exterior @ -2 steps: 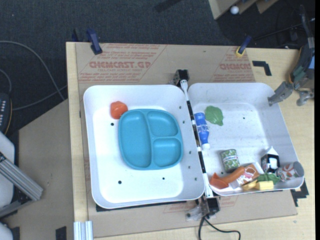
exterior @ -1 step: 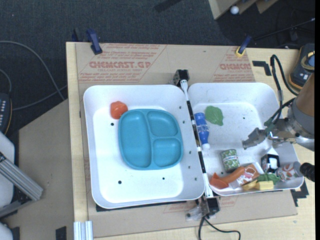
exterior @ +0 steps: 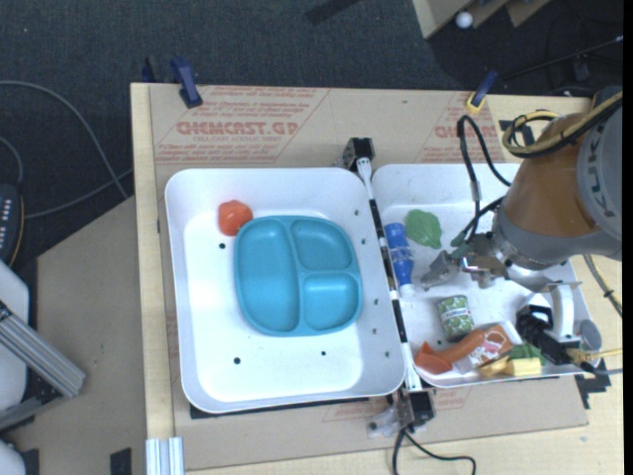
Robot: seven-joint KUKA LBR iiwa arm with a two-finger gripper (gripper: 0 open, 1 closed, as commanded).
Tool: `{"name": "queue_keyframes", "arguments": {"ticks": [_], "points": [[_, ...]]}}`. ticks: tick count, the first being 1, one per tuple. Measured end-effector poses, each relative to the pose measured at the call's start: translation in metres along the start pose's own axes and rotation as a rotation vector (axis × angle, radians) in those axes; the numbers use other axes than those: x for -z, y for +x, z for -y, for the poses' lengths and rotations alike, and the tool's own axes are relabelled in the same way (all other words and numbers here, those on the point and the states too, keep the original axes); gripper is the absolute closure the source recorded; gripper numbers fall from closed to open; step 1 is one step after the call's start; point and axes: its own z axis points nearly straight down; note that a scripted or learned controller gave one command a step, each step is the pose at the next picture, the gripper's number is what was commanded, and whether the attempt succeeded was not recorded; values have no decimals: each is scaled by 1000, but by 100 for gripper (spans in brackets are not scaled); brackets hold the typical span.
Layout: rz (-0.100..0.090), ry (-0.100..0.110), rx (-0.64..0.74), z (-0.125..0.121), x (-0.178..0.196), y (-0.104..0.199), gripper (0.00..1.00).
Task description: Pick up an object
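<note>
In the right bin (exterior: pixel 415 181), nearest the front edge, an orange packet (exterior: pixel 465 349) lies lengthwise left to right beside a yellow block (exterior: pixel 519 366). Behind them sits a small green can (exterior: pixel 455 315). The gripper (exterior: pixel 442 268) hangs above the can with its fingers spread, holding nothing. Farther back lie a blue bottle (exterior: pixel 399 252) and a green leaf (exterior: pixel 424 228). The left bin (exterior: pixel 198 364) holds a blue divided plate (exterior: pixel 297 273) and an orange ball (exterior: pixel 234 217).

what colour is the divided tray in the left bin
Light blue tray, clear in the camera view.
</note>
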Motion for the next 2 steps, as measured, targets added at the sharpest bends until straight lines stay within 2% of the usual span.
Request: {"name": "queue_keyframes", "arguments": {"ticks": [1,2], "points": [[2,0,-4,45,-32,-27,0],[1,-4,-3,43,-22,-25,100]]}}
